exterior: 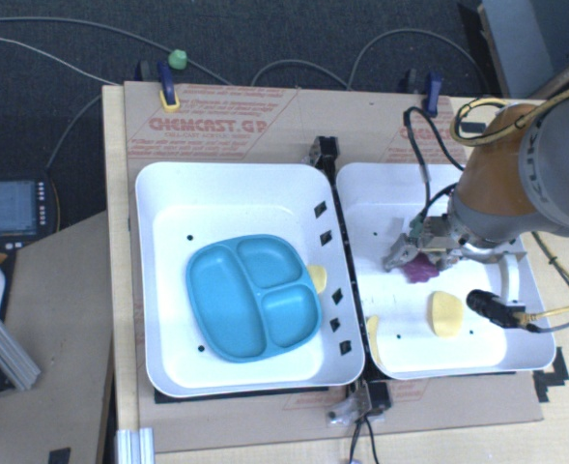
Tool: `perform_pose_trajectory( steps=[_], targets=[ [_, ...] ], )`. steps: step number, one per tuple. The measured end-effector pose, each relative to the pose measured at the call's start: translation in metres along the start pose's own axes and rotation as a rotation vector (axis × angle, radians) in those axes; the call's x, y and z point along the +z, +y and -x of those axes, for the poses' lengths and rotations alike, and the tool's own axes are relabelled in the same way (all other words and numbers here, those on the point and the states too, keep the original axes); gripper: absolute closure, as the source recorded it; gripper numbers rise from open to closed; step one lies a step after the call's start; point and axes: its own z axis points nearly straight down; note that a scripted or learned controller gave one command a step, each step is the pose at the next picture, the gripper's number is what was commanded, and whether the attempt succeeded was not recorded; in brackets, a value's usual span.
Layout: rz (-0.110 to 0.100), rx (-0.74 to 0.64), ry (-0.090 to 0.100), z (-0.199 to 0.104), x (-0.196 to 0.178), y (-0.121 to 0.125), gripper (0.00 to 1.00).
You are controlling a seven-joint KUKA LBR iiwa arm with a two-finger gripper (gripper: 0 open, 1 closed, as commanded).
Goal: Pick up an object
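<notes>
Fingers (pixel 408 252) low in rt bin (pixel 390 191), tips blurred, grip unclear, purple obj (pixel 420 271) partly hidden beside them

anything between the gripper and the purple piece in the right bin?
Nothing visible. The gripper sits low in the right bin, right at the purple object, with no other item between them. The yellow object lies apart, nearer the bin's front, off that path.

A blue divided plate (pixel 253 296) is lying in the left bin (pixel 158 201), a small yellow piece (pixel 317 278) peeking out just beside its right edge.
</notes>
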Motion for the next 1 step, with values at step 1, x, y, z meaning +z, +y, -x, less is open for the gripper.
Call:
perform_pose_trajectory(
  steps=[1],
  targets=[
    [0.007,0.0,-0.001,0.0002,-0.0143,0.0018,1.0]
  ],
)
